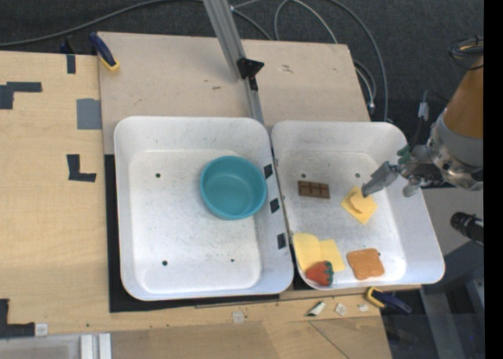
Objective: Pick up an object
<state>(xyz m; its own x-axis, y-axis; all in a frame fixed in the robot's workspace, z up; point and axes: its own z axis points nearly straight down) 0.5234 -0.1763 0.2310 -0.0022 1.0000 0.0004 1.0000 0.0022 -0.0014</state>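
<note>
In the right bin, a brown chocolate bar is lying left of the yellow wedge, while a yellow slice, a strawberry and an orange cracker are sitting nearer the front rim. The wedge, possibly cheese, is resting pale and angular mid-bin. The gripper is hanging just above it, seemingly touching; whether it is spread or closed cannot be told.

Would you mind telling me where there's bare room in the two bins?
The left bin is bare all around the blue bowl. In the right bin, the far strip above the chocolate bar is free; the near end is crowded.
</note>
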